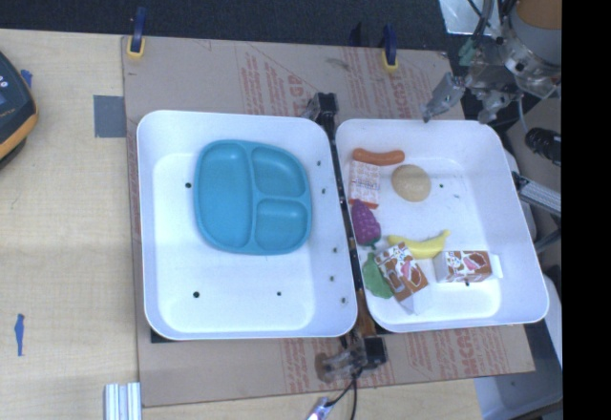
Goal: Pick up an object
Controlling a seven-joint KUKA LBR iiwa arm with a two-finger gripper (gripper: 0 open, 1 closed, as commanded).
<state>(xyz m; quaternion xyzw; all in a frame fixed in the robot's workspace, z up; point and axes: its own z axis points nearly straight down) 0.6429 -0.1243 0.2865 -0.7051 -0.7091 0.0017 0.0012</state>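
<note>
L bin (pixel 153 218): blue divided plate (pixel 253 197), flat, toward upper middle. R bin (pixel 516 208): items along its left side & bottom. Hot dog (pixel 378 157) at top, small printed packet (pixel 364 183) just below, round beige bun (pixel 411 183) beside it to the right. Purple thing (pixel 365 222) under packet, hard to ID. Green piece (pixel 378 281) partly hidden under brown carton (pixel 401 272); banana (pixel 420 243) just above that. 2nd brown carton (pixel 467 266) to the right. Gripper (pixel 468 98) above bin's top edge, outside it, fingers apart, holding nothing, touching no item. Arm cut off at top right.
</note>
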